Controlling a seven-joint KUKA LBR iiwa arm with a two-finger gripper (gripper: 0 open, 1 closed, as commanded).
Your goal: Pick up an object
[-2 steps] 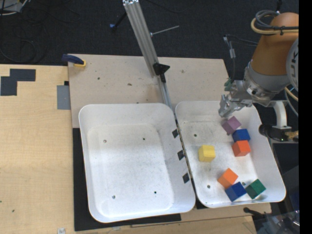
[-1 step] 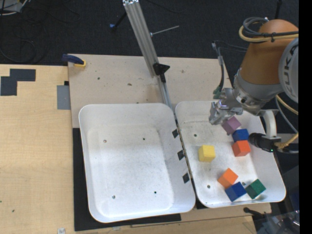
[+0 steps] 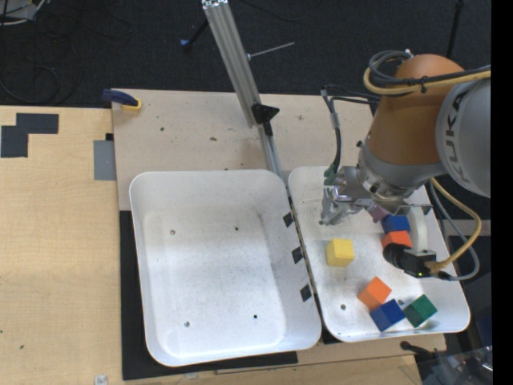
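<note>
Yellow cube (image 3: 340, 252) on the floor of the right bin (image 3: 346, 321), near the bin's left wall, apart from the other blocks and the likeliest object to pick.

Camera view, from above at a slant: gripper (image 3: 337, 208) hanging low over the upper part of the right bin, just above and slightly left of the yellow cube, under the orange band (image 3: 409, 111) of the arm. Metal fingertips blurred together against the white floor; can't tell how far apart, and nothing visibly held between them. Further right, partly under the wrist: a blue block (image 3: 395, 223) stacked against an orange-red block (image 3: 396, 238). Toward the near corner: an orange cube (image 3: 373, 292), a blue cube (image 3: 388, 314) and a green cube (image 3: 420, 310), clustered, touching or almost so. Left bin (image 3: 160, 215) alongside, with a few dark specks on its floor. Slanted aluminium rail (image 3: 237, 62) rising behind both bins; blue-and-yellow clamp (image 3: 122, 99) on the far bench edge.

Risks, as judged from here: straight descent landing beside the yellow cube rather than around it, given the offset toward the far wall. Fingertip clipping a cube edge and nudging it toward the left wall. Smooth cube slipping out on a corner-to-corner pinch. Cable loop (image 3: 425, 265) near the blue and orange-red blocks possibly dragging them.
</note>
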